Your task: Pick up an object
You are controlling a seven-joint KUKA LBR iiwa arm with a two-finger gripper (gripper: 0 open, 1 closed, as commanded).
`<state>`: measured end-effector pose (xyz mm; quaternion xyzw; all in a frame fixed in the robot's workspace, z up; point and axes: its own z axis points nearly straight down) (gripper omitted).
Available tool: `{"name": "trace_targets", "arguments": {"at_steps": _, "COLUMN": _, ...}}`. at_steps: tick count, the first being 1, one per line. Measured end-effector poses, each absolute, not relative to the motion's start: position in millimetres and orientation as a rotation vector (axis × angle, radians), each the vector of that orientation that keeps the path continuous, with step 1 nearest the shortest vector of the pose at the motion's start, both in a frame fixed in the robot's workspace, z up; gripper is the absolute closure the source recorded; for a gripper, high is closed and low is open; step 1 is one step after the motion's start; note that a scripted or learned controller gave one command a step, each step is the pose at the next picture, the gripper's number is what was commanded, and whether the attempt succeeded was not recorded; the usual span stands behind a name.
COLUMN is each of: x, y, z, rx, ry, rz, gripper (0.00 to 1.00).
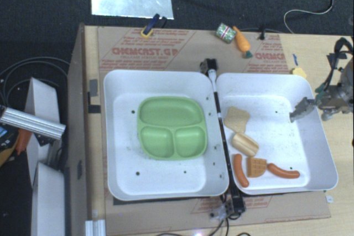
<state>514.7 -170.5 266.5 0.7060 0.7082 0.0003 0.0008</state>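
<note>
Pale tan toy bread slice (pixel 237 119) lay left of the claw (pixel 303 108), well apart. I judged the approach unfinished, needing a leftward descent; claw state could not be told.

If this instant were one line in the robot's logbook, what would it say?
phase: approach | end effector: over right bin, holding nothing seen | food pieces: lying in right bin | green tray: left bin

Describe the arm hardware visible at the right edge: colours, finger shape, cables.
The gripper is dull grey metal, with a flat, angular finger tapering toward its tip. The wrist block behind it is grey and boxy. Dark thin cables loop above it. No markings are legible at this resolution.
</note>
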Motion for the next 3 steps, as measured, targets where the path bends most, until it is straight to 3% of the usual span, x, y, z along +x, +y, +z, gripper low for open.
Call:
{"name": "trace_targets", "arguments": {"at_steps": 1, "x": 539.1, "y": -97.2, "z": 187.8, "rx": 2.218, "ry": 2.226, "rz": 0.0, "gripper": 0.0}}
{"name": "trace_targets", "arguments": {"at_steps": 2, "x": 556.1, "y": -84.8, "z": 84.3, "rx": 2.218, "ry": 2.223, "rz": 0.002, "gripper": 0.0}}
{"name": "trace_targets", "arguments": {"at_steps": 3, "x": 530.5, "y": -92.4, "z": 84.0, "rx": 2.22, "ry": 2.223, "rz": 0.0, "gripper": 0.0}}
